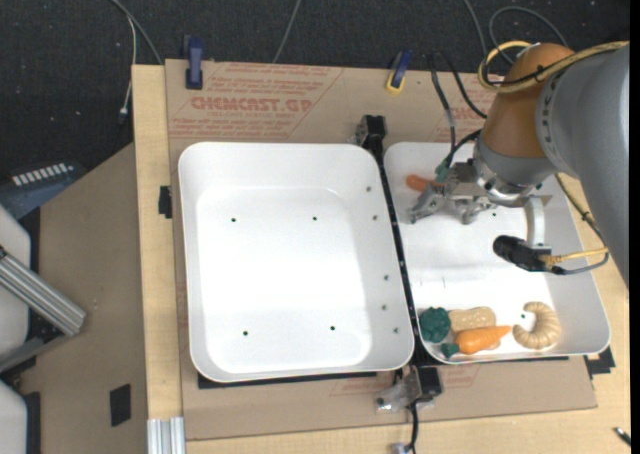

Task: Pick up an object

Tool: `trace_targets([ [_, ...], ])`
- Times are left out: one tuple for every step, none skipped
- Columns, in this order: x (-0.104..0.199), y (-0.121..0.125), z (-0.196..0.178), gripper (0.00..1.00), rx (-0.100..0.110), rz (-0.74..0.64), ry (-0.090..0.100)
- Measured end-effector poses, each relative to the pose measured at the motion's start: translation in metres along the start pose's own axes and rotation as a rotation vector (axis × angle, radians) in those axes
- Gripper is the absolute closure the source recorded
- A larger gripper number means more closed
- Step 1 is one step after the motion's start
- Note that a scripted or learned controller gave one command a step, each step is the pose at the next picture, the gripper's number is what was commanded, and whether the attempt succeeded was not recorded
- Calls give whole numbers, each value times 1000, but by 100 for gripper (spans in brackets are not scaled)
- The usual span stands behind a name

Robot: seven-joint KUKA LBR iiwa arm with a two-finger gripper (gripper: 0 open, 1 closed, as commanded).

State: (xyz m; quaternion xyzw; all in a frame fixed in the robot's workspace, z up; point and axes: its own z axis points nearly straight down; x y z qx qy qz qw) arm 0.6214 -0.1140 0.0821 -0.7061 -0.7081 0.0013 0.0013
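We saw the jaws low over the far end of the right bin (470, 280), standing apart with nothing between them; nearest candidate was the small orange piece (415, 182), just beside the jaws on the side toward the left bin (290, 272), close to the bin wall; we judged it light, stiff, probably smooth plastic; small, so grip it squarely across its narrow width or it may squirt out; the wall next to it could foul one jaw. Well apart from the jaws, along the near wall, lay a green lump (433, 322), a beige piece (470, 318), an orange carrot (478, 340) and a curled beige pastry (540, 326); the first three touched, so harder to single out; nothing lay between the jaws and the orange piece.
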Motion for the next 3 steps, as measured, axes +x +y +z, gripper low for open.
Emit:
trace_targets([
  [19, 25, -3, 0, -4, 1, 0],
  [3, 38, -79, 0, -11, 3, -1],
  [20, -41, -143, 0, -10, 3, 0],
])
